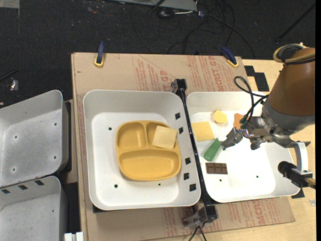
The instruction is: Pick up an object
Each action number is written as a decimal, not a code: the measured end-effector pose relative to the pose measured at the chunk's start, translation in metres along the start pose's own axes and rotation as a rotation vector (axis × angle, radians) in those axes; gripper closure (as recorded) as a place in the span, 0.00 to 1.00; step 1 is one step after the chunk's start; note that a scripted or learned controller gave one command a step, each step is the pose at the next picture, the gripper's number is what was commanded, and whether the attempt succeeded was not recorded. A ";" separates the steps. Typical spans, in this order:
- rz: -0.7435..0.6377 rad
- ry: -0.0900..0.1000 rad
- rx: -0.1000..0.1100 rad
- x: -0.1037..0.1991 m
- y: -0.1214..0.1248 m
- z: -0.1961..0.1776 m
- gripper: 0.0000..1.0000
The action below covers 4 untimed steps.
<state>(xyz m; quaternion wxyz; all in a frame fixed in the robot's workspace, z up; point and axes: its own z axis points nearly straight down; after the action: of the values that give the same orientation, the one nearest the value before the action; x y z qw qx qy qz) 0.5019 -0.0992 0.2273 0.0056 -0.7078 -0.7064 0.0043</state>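
Arm poised over the right bin, among small food pieces.

From the overhead camera, the gripper [235, 137] is seen low above the right bin [261, 187], entered from the right; whether it is spread or pressed together cannot be told. Just beside its tip a green piece [212, 149] is lain, tilted, with a yellow square [203, 131] above it, a round yellow piece [219, 117] and a small orange piece [237, 119] near the arm, and a brown bar [217, 168] below. In the left bin [100, 185] a yellow divided plate [145, 167] is set, a pale slice [164, 137] resting across its upper compartments.
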 end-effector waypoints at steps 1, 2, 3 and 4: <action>-0.003 -0.001 -0.013 0.000 0.002 -0.006 0.00; -0.001 -0.001 -0.008 0.007 -0.001 0.040 0.00; 0.000 -0.001 -0.009 0.006 0.003 0.083 0.00; 0.000 -0.001 -0.009 0.007 0.002 0.137 0.00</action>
<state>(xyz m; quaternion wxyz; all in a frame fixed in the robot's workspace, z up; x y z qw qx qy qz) 0.5024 -0.0925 0.0906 0.0022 -0.7078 -0.7065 0.0013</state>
